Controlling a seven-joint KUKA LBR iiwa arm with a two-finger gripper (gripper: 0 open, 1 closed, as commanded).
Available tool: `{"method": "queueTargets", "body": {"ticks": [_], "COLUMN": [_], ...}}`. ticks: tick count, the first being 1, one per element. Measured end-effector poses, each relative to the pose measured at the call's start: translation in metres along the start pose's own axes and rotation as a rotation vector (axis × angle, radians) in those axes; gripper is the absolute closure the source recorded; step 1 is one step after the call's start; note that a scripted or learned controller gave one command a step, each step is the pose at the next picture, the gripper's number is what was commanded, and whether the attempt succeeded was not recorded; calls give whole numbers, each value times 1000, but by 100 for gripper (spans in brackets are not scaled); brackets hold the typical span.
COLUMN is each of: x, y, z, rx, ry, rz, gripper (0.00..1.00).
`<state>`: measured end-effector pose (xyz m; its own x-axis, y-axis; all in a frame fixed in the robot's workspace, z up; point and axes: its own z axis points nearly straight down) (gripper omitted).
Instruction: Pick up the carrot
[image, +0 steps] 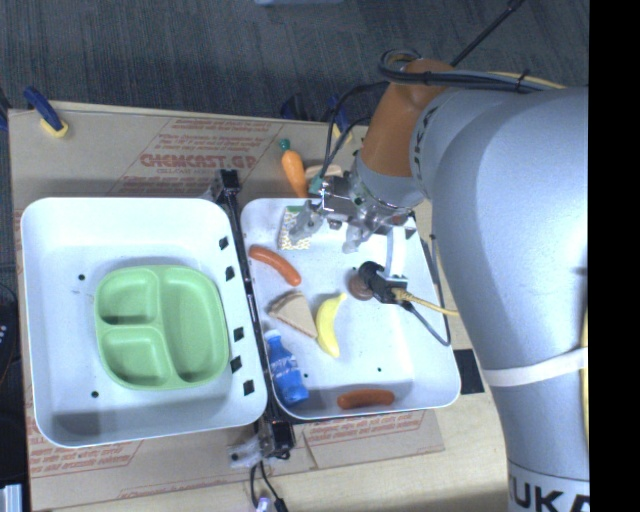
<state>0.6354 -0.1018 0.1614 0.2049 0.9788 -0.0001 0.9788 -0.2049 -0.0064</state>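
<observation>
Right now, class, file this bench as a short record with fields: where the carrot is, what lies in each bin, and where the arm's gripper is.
carrot: lies outside the bins, on the cardboard just beyond the right bin's far rim
left bin: holds a green divided plate
right bin: holds two sausages, a banana, a sandwich slice, a blue bottle
gripper: over the right bin's far end, near the carrot
grasp: nothing seen between the fingers
</observation>
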Motion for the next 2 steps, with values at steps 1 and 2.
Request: {"method": "queueTargets", "body": {"ticks": [1, 2], "x": [-48, -47], "y": [31, 31], "z": [57, 47], "rx": [0, 4], "ry": [0, 1], "rz": [304, 296], "gripper": [0, 100]}}
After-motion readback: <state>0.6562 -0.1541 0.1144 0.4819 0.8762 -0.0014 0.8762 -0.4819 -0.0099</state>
